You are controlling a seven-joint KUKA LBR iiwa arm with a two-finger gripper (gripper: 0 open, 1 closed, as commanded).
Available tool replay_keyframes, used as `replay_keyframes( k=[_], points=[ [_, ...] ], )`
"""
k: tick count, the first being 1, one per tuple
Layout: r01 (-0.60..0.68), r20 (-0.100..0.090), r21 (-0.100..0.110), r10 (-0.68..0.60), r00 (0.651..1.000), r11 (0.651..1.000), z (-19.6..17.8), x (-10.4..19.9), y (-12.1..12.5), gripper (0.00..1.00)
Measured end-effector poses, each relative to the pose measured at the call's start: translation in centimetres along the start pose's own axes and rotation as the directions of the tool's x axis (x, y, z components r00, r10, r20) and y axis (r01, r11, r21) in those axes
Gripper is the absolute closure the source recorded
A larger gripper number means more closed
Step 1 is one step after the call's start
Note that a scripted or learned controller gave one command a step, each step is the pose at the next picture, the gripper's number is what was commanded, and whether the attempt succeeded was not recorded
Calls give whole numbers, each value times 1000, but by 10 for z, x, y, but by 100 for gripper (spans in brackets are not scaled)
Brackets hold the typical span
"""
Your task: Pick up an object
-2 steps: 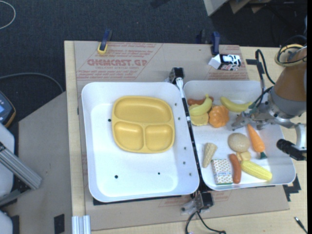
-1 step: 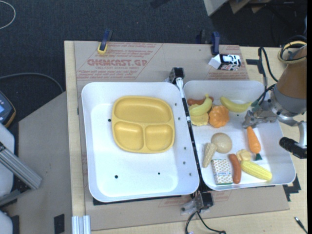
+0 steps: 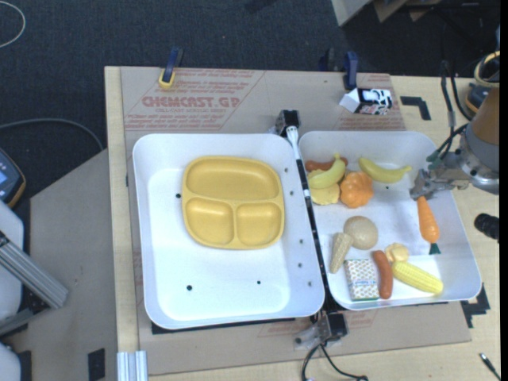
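The right bin (image 3: 464, 248) holds several toy foods. An orange carrot (image 3: 429, 219) with a green tip lies near its right wall. My gripper (image 3: 433, 184) hangs at the carrot's upper end, at or just above it, and I cannot make out whether they touch. Further left are a banana (image 3: 385, 170), a second yellow banana piece (image 3: 327, 177), an orange fruit (image 3: 356, 190) and a beige round onion (image 3: 361, 230). Along the front lie a pale corn cob (image 3: 340, 251), a small box (image 3: 362, 279), a red sausage (image 3: 383, 273) and a yellow corn cob (image 3: 416, 276).
The left bin (image 3: 159, 236) holds a yellow divided plate (image 3: 233, 202). A black-and-white tag (image 3: 368, 100) lies on the cardboard behind the right bin. Clamps stand at the back edge. The grey arm (image 3: 486, 153) comes in over the right bin's right rim.
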State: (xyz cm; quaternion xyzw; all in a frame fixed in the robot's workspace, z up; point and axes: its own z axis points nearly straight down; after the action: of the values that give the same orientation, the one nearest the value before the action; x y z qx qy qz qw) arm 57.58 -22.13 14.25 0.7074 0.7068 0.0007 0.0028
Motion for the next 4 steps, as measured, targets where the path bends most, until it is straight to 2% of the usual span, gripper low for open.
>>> replay_keyframes(
  k=[1,2,3,4],
  points=[
    [2,0,-1,-2,1000,1000,-57,7,-5,100],
    [2,0,-1,-2,1000,1000,-85,6,-4,100],
    [6,-5,6,-6,1000,1000,-77,52,4,100],
    [9,-5,2,-9,1000,1000,-87,113,15,100]
  ],
)
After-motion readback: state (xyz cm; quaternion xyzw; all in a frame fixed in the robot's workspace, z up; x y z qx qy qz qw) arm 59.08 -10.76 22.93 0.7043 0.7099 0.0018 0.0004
